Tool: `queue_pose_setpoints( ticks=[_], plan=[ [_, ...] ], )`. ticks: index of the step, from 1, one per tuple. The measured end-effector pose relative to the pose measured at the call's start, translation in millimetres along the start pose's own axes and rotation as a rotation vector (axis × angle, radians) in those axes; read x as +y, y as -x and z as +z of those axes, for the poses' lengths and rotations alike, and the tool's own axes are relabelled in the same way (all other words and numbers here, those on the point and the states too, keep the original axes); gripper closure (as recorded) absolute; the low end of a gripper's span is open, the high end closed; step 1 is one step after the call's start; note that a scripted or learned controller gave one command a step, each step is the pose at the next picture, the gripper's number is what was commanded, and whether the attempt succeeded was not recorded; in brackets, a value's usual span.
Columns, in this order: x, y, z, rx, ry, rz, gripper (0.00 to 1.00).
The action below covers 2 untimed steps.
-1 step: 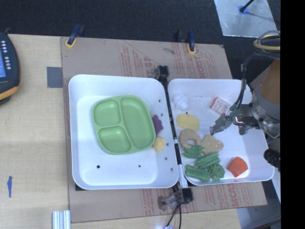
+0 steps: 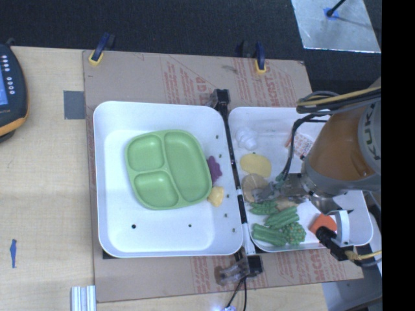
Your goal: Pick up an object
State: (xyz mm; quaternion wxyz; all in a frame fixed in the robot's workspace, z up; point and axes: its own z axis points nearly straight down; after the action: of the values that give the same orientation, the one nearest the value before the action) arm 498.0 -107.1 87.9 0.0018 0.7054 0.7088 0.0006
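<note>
Nothing picked yet: my jaws (image 2: pixel 275 190) are down among the green plastic bean pods (image 2: pixel 280 225), can't tell if closed.

The wooden bench (image 2: pixel 45 193) is carrying a brown cardboard sheet (image 2: pixel 168 76), and blue-and-yellow clamps (image 2: pixel 100 48) are gripping the sheet's far edge. Two shallow white bins are lying side by side on the sheet: the left bin (image 2: pixel 117 238) and the right bin (image 2: pixel 256 118), touching along their inner walls. Left of the cardboard sheet, a grey tape patch (image 2: pixel 74 104) is sticking to the bench, and a black and orange handheld pendant (image 2: pixel 10 89) is resting at the bench's left edge.
</note>
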Motion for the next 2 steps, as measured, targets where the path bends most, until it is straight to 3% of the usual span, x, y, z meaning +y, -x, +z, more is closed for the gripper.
queue_pose_setpoints(
  ticks=[1, 2],
  plan=[
    [44.0, 112.5, -131.3, -0.01, 0.011, 0.008, 0.0],
    [83.7, 94.1, 4.0, 0.005, -0.014, -0.002, 0.0]
  ],
)
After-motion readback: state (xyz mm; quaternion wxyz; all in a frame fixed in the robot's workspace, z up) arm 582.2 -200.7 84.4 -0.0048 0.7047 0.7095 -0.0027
